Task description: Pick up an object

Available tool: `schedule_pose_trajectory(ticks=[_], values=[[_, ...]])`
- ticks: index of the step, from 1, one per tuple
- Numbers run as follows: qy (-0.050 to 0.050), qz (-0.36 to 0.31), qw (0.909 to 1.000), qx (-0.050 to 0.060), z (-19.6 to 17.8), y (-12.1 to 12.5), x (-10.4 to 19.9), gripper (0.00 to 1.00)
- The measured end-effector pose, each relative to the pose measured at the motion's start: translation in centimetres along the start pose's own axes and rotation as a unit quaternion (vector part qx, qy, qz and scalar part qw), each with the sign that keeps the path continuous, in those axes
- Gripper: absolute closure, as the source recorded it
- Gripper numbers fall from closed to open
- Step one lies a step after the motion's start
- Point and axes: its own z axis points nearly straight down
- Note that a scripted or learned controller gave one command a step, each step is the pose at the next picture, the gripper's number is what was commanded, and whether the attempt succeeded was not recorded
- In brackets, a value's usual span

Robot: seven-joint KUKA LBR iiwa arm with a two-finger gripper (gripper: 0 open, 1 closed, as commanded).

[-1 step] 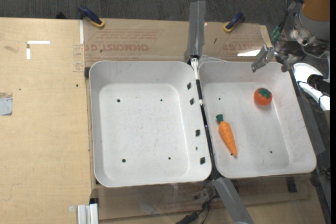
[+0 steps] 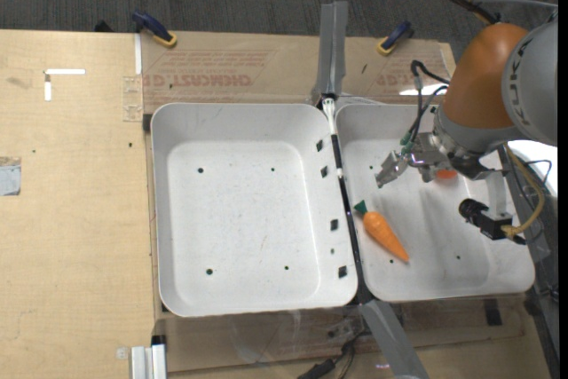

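Note:
A toy carrot (image 2: 385, 234) with a green top lies in the right bin (image 2: 461, 275), near its left wall, pointing toward the front right. My gripper (image 2: 406, 169) hangs over the same bin, up and to the right of the carrot and apart from it. Its fingers (image 2: 388, 170) stand open with nothing between them. A small red-orange thing (image 2: 446, 176) shows just under the wrist, partly hidden by the arm.
The left bin (image 2: 177, 280) sits beside the right one, with a grey divider strip (image 2: 334, 58) running between them. Two clamps (image 2: 155, 28) hold the cardboard at the back. A black cable fitting (image 2: 479, 216) hangs off the arm over the right bin.

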Motion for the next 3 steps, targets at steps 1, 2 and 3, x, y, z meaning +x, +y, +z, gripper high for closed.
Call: schedule_pose_trajectory(ticks=[1, 2, 3], values=[[0.000, -0.026, 0.9997, 0.000, 2.6, -4.6, 0.7, 0.00], [-0.001, -0.102, 0.9948, -0.003, -7.0, -9.7, 10.6, 0.00], [-0.005, -0.144, 0.9895, -0.009, 2.2, -8.3, 0.4, 0.00]])
